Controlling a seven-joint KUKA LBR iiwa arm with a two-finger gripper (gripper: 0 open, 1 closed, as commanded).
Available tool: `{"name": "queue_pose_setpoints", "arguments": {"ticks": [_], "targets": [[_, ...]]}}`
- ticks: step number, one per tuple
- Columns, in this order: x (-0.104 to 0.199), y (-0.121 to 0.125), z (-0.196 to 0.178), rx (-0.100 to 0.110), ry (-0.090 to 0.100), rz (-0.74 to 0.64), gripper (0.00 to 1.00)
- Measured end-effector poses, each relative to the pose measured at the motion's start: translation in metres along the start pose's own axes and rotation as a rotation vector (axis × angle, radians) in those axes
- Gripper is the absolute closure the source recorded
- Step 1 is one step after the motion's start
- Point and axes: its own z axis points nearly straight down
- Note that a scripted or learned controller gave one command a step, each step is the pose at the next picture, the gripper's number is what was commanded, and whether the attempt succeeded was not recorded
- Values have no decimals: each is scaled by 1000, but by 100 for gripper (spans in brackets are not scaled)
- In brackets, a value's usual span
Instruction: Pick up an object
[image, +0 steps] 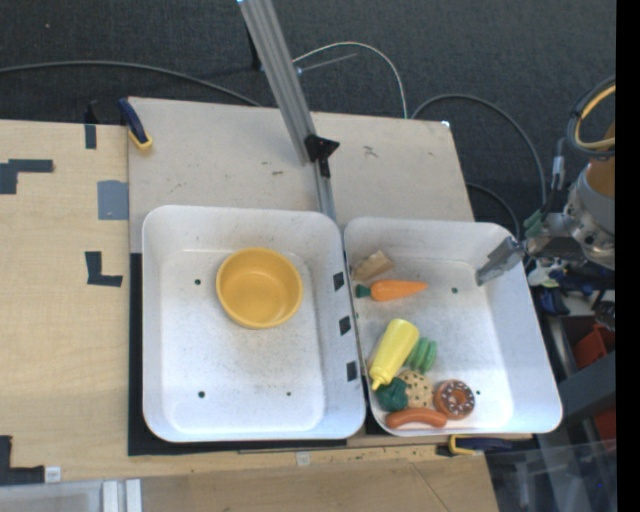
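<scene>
The right bin holds several toy foods: an orange carrot, a tan block, a yellow bottle, a green piece, a cookie, a chocolate donut and a red sausage. My gripper hangs over the bin's upper right corner, well to the right of the carrot and apart from every object. Nothing shows in its grasp. A yellow bowl sits in the left bin.
A grey metal pole slants down from the top to the divide between the bins. Cables loop over the dark floor behind the bench. A yellow-tipped clamp lies at the board's back left corner.
</scene>
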Motion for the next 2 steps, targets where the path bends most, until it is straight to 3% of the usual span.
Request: {"name": "queue_pose_setpoints", "arguments": {"ticks": [1,2], "targets": [[0,0,0,0,0,0,0],[-3,0,44,4,0,2,0]]}}
